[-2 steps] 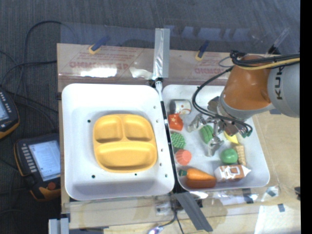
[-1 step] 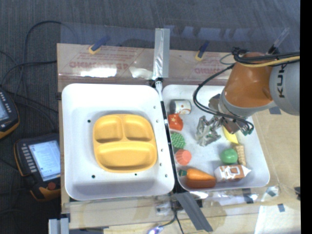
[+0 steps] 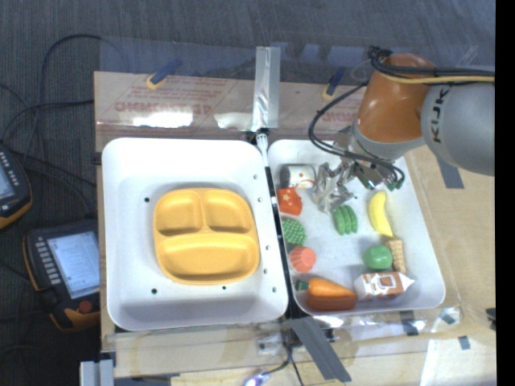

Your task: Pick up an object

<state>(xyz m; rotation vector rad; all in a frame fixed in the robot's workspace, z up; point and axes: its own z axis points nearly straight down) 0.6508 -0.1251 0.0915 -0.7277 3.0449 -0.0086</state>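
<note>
The camera view looks down at a slant on two white bins sitting side by side on the worktop [image 3: 193, 107]. The gripper [image 3: 338, 190] hangs low over the upper middle of the right bin [image 3: 422, 240], and its metal parts blur into a tangle of dark cable and grey linkage, so I cannot tell how far apart the fingers stand or whether anything sits between them. Just left of it lies a small white and dark object [image 3: 296, 174] that is too small to identify. The arm's grey body is cut off at the right edge, with the orange band [image 3: 392, 107] bent down over the bin's top rim.

The right bin is crowded. A green pea pod [image 3: 345, 219] lies just below the gripper, with a yellow banana [image 3: 379, 213] beside it towards the right wall. A red piece [image 3: 290, 202], a green knobbly piece [image 3: 294, 232] and a pinkish-red piece [image 3: 302, 258] run down the left wall. A green ball [image 3: 376, 256] and a milk carton [image 3: 383, 284] sit near the lower right corner, and an orange carrot [image 3: 328, 293] lies along the bottom rim. Open floor shows only between the pea pod and the green ball.

The left bin [image 3: 129, 175] holds a yellow divided tray [image 3: 207, 236] in its middle, with bare white floor all round it.
</note>
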